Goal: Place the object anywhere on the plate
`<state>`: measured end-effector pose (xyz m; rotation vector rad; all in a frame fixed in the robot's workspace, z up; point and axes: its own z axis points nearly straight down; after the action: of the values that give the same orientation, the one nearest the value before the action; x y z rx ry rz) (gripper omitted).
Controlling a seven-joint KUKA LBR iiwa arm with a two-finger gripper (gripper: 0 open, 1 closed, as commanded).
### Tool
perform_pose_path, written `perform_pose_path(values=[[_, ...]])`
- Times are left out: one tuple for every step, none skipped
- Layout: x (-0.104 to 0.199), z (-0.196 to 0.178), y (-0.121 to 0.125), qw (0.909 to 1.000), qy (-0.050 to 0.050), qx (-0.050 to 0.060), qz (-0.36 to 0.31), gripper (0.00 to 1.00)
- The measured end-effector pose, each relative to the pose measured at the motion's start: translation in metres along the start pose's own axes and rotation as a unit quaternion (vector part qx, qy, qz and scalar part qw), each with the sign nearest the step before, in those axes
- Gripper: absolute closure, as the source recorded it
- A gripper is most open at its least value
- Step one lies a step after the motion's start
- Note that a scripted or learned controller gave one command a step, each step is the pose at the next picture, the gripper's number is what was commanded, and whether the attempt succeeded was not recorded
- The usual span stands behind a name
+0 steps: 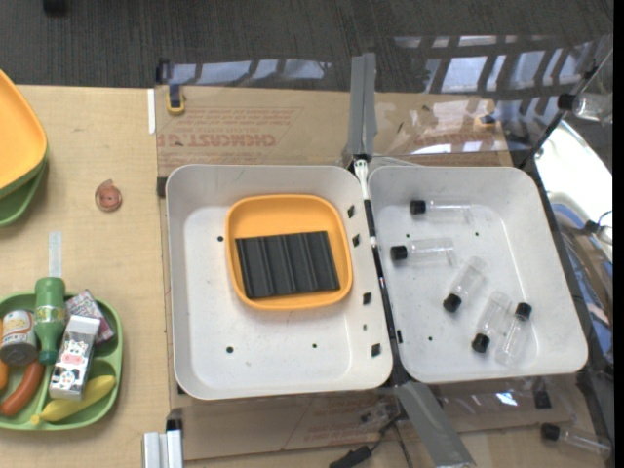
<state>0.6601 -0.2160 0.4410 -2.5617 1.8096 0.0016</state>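
Observation:
An orange square plate (289, 220) lies in the left white bin (200, 349), toward its far middle. A dark grey ridged rectangular pad (289, 264) lies flat on the plate and covers most of its centre. In the right white bin (546, 359) several clear vials with black caps lie on their sides, among them one at the far side (441, 208), one at the left (425, 252) and one near the middle (464, 286).
On the wooden bench to the left stand a green plate (102, 398) of toy food and bottles, stacked orange and green dishes (18, 159) and a small pink disc (108, 196). Brown cardboard (253, 139) lies behind the bins. A metal divider (363, 105) runs between them.

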Motion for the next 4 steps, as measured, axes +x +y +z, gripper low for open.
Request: perform_pose_path(values=[[-0.0053, -0.0002, -0.0019, 0.9852, 0.000, 0.000, -0.172, 1.00], [-0.0027, 0.0004, -0.0010, 0.9259, 0.000, -0.001, -0.378, 1.00], [0.0035, 0.0005, 0.0011, 0.8869, 0.000, 0.000, -0.462, 1.00], [0.0036, 0.0006, 0.0012, 0.8869, -0.001, 0.000, -0.462, 0.00]])
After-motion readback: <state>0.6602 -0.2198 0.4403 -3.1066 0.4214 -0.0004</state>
